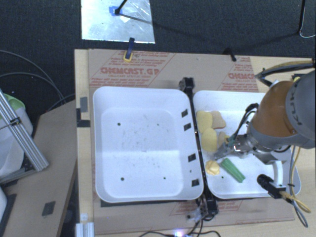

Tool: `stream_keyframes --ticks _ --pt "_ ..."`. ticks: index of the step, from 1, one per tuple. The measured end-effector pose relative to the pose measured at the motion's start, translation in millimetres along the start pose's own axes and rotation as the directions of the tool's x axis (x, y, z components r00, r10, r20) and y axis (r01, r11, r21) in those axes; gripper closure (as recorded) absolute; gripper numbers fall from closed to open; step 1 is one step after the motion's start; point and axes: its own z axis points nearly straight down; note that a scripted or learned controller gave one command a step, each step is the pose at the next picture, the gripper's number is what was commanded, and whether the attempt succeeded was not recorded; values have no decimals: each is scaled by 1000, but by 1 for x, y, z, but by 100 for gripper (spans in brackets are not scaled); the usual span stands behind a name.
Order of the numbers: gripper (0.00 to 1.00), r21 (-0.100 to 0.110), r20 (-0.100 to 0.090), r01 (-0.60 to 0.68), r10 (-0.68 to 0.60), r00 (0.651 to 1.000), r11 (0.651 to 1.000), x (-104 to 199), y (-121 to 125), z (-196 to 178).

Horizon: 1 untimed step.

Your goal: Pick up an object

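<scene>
Gripper (228,151) seen low in right bin (232,98), reached in from right; finger spread cannot be told, tips lost in clutter. Nothing seen held between them. Green stick (232,170) lies just below gripper, near bin's front, long axis running diagonally from upper left to lower right. Small yellow piece (213,168) just left of stick; pale yellow lumps (209,130) above-left of gripper, against bin's left wall. Stick judged nearest target.

Two white bins (143,95); pale yellow lumps (209,130); a green stick (232,170); grey arm (301,110) with an orange band (273,110).
</scene>
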Motion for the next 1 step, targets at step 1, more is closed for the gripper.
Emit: stream_keyframes --ticks 1 --pt "0 -7 2 -5 5 1000 1000 28 -32 1"
